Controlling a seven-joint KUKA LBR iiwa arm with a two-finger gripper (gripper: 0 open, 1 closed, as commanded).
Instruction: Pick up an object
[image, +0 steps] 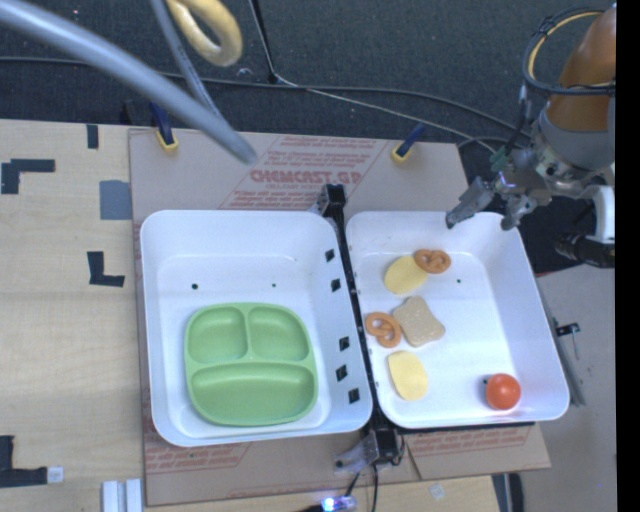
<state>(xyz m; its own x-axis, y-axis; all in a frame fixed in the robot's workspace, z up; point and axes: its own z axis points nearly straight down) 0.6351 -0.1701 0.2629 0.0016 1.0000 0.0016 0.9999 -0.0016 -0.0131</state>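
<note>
Objects: two pretzels, a bread slice, two yellow pieces and a tomato lie in the right bin.
Tomato: near the right bin's front right corner, apart from the rest.
Gripper: above the right bin's far edge, jaws spread, nothing between them.
Left bin: just beside the right bin, holding a green divided plate.
</note>
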